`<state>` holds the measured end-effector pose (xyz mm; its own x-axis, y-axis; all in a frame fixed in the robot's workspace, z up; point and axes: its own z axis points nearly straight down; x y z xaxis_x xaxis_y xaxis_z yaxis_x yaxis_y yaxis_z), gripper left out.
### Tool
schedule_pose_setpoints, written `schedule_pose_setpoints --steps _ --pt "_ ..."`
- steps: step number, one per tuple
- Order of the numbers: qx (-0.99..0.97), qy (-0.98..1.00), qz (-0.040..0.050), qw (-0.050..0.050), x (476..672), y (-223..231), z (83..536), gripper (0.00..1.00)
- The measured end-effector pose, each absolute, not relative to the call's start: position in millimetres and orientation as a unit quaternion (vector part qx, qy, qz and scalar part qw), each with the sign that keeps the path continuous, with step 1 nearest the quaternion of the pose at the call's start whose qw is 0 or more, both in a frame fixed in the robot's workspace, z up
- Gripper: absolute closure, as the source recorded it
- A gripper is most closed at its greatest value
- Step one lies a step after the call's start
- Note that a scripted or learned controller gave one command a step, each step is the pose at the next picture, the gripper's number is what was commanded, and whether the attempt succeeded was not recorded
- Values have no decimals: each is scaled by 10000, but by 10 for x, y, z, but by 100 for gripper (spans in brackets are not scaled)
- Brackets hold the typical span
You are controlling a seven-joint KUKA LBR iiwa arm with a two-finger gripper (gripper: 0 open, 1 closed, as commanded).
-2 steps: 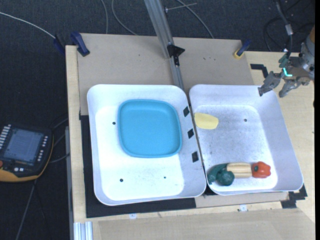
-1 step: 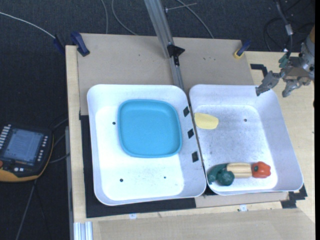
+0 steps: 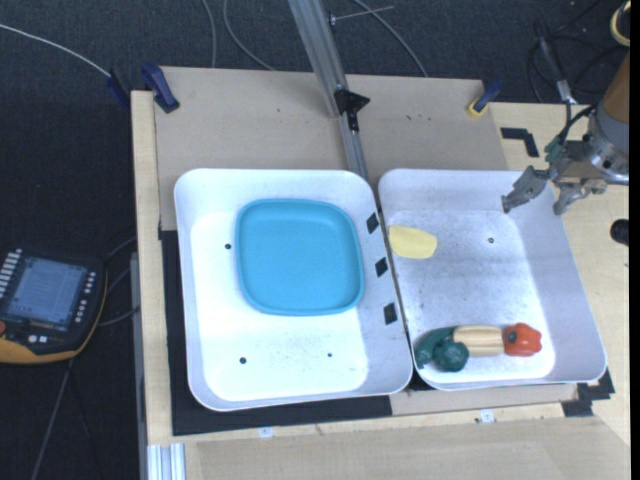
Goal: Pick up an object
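Two white bins sit on the table (image 3: pixel 250 108). Spread and empty, the hand (image 3: pixel 545 196) hangs at upper right. A smooth yellow lump (image 3: pixel 412 242) lies well left of it.

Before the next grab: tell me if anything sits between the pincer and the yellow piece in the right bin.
Nothing visible. The pincer hovers at the right bin's upper right; the yellow piece lies by its left wall, bare floor between. The toy cluster sits along the near edge.

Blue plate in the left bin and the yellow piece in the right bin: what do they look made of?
The blue plate looks like moulded plastic: uniform colour, rounded corners, a smooth, slightly glossy surface with a raised rim. The yellow piece looks like matte plastic or foam, possibly toy food; its soft, even shading leaves that open.
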<state>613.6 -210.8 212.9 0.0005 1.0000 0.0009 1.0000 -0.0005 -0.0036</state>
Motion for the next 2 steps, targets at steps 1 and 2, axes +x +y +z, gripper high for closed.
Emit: schedule_pose_setpoints --steps 1,2 --pt "-7070 -7072 7 12 6159 -2113 1706 0" --pt "-7070 -7072 13 22 6127 -2118 1077 0"
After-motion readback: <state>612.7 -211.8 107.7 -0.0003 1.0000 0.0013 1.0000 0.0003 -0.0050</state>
